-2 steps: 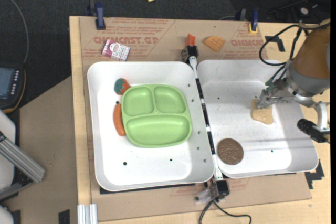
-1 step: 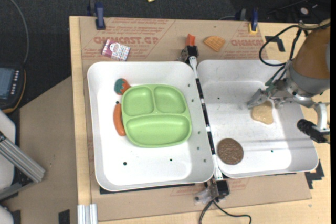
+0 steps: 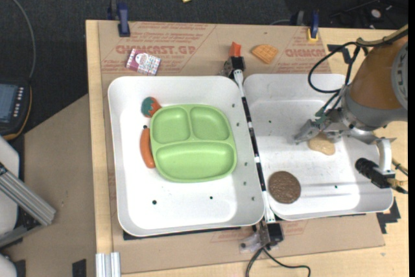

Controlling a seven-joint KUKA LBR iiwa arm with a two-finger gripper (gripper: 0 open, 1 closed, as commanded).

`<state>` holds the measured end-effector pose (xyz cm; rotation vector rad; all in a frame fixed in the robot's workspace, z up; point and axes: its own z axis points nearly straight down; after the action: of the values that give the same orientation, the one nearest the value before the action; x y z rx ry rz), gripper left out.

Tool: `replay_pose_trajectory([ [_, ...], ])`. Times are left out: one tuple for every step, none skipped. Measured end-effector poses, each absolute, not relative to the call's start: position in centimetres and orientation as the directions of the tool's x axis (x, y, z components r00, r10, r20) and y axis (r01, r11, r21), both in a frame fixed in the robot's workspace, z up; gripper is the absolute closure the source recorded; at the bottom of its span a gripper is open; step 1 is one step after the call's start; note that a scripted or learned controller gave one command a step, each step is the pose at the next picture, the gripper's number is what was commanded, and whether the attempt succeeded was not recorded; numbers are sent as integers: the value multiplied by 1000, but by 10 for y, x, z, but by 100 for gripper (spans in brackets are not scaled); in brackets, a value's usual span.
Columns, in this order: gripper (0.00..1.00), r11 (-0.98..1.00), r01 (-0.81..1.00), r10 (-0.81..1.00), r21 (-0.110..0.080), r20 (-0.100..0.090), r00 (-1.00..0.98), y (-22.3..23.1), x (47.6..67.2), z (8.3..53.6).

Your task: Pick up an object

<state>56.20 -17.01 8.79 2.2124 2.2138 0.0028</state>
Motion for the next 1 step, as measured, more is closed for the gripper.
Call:
replay_pose_trajectory([
  [100, -1, 1000, 1000, 15, -8, 1, -171, 563, 99],
])
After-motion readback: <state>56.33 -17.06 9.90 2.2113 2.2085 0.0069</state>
